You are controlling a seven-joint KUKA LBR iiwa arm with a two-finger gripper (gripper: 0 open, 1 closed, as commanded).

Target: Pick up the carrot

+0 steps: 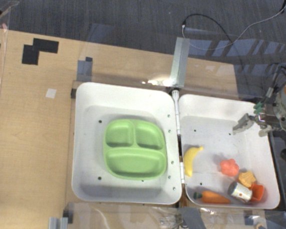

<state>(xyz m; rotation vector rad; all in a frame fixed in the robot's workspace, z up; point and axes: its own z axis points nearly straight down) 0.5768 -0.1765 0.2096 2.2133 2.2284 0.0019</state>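
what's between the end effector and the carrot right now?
In the camera view, mostly bare floor of the right bin. The end effector sits upper right, the carrot at the bin's near edge. The pink toy lies just right of that line.

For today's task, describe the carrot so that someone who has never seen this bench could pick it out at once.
Of the two white bins, take the right bin, the one without the green tray. Along its near edge lies the carrot, flat, close to the bin's left corner. It is long, thin and orange with a small green end, unlike the curved yellow banana above it and the chunkier pieces to its right.
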